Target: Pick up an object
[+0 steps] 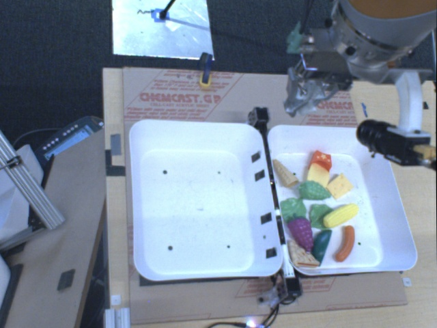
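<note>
Jaws (302, 100) hover above right bin's (392, 183) crowded toy food (315, 207).

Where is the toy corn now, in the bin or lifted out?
In: the corn lies in the right bin among other toys.

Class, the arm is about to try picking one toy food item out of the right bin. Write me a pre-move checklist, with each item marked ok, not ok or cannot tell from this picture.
1. Objects to pick are present: ok. The right bin holds toy foods, including a yellow corn, an orange sausage and purple grapes.
2. Tool clear of the bins: ok, it sits above the right bin's far rim.
3. Tool carrying nothing: cannot tell.
4. An isolated target: ok, the sausage lies apart at the pile's near right edge.
5. Most items crowded: not ok, the corn, the grapes and the green pieces touch or overlap.
6. Tool above a target: not ok, it is beyond the pile.
</note>
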You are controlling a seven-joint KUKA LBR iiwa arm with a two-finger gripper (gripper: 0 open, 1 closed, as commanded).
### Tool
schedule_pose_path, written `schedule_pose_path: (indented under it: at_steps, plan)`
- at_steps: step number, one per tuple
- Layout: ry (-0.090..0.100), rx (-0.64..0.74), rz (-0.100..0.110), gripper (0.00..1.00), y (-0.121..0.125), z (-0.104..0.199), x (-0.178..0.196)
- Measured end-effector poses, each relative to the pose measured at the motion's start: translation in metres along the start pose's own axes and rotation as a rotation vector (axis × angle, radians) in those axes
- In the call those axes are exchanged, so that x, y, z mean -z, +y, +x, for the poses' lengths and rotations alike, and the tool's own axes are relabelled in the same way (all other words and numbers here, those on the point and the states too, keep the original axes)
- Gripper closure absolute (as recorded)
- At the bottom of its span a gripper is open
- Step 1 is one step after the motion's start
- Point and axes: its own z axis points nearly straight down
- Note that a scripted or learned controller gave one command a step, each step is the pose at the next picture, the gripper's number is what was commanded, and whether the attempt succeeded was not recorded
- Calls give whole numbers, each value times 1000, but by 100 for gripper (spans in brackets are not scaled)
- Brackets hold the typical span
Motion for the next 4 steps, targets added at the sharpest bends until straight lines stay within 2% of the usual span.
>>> schedule_pose_path:
  at_steps: [1,2,3,4]
  plan:
    - [-3,-14,-2,100,52,-16,-1]
    - [-1,-3,0,100,24,47,-1]
    - [0,-2,1,100,-16,120,-1]
    - [-2,-14,-3,100,51,114,-1]
